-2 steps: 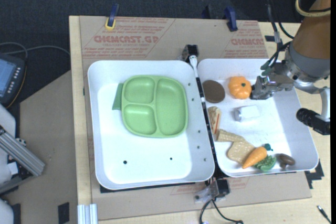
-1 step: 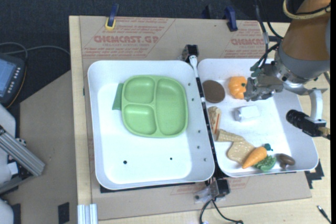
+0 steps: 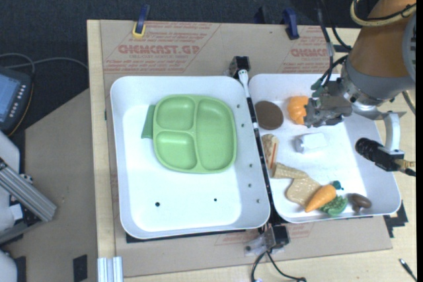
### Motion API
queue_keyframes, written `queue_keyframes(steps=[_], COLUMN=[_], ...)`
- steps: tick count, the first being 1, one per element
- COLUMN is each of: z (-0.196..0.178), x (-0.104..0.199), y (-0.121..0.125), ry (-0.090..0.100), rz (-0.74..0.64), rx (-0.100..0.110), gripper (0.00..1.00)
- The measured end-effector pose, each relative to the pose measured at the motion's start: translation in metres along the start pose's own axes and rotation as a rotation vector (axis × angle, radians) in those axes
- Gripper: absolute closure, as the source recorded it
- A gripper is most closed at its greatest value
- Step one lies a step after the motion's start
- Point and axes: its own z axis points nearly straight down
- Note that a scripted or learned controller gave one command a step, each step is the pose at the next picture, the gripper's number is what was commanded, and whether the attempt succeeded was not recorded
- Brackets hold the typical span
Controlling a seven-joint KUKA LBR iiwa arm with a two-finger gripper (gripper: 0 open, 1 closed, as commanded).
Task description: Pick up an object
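Left bin [image 3: 132, 142]: a light green plastic divided plate [image 3: 195, 133].
Right bin [image 3: 377, 172]: round brown disc [image 3: 269, 114], orange round fruit [image 3: 297, 109], small white block [image 3: 311, 142], toy carrot [image 3: 320, 197].
Gripper [image 3: 325, 112]: above the orange fruit; finger opening cannot be told.

A small orange fruit-like piece [image 3: 297, 109] sits at the right bin's [image 3: 370, 208] twelve o'clock edge, partly hidden. At its nine o'clock lies a brown disc [image 3: 269, 114]; at five o'clock, a pale block [image 3: 311, 142].
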Motion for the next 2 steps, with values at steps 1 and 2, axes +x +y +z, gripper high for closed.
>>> queue_keyframes(steps=[1, 2], z=[-0.018, 0.0], x=[0.009, 0.013], y=[-0.005, -0.007], ry=[-0.001, 0.001], rz=[0.0, 0.001], rx=[-0.006, 0.001], gripper=[1.0, 1.0])
